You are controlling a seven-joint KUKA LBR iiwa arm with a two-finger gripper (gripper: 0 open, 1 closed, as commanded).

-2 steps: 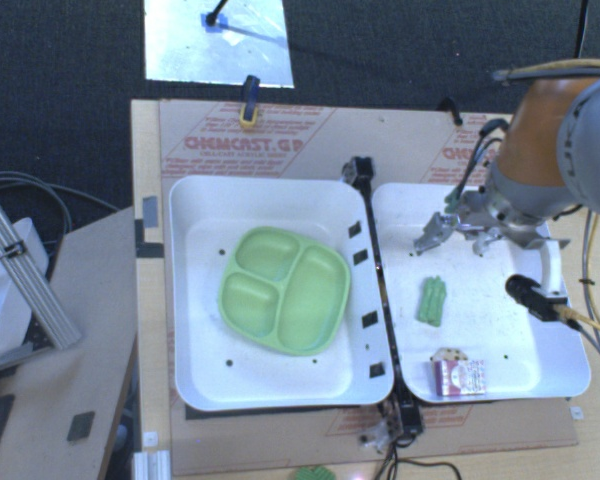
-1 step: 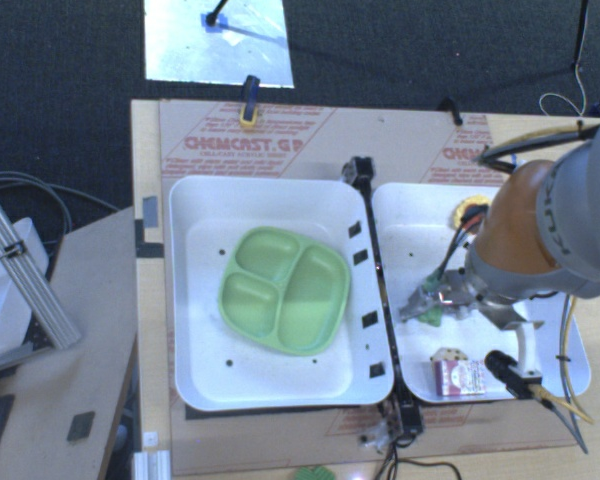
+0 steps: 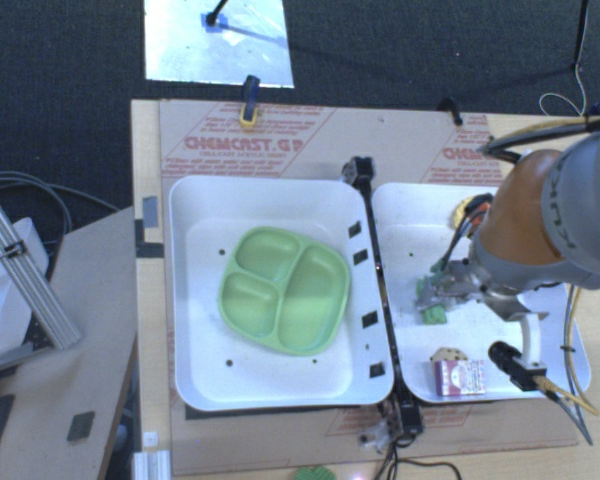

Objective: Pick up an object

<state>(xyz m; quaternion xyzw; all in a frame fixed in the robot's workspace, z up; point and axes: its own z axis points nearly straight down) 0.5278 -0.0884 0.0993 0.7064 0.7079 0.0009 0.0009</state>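
My gripper [image 3: 432, 292] hangs low in the right bin [image 3: 410, 218], near the bin's left side. A small green object [image 3: 435, 314] lies directly under and just in front of the gripper tip, and it looks to be resting on the bin floor. A small pink and white box [image 3: 459, 376] with a tan piece at its top lies near the front edge of the same bin. A yellow object [image 3: 471, 207] peeks out from behind the arm at the back of that bin.
The left bin [image 3: 195, 218] holds a green divided plate [image 3: 283, 290] in its middle. A black divider strip [image 3: 370, 268] runs between the two bins. The arm's grey and orange body [image 3: 540, 218] covers the right half of the right bin.
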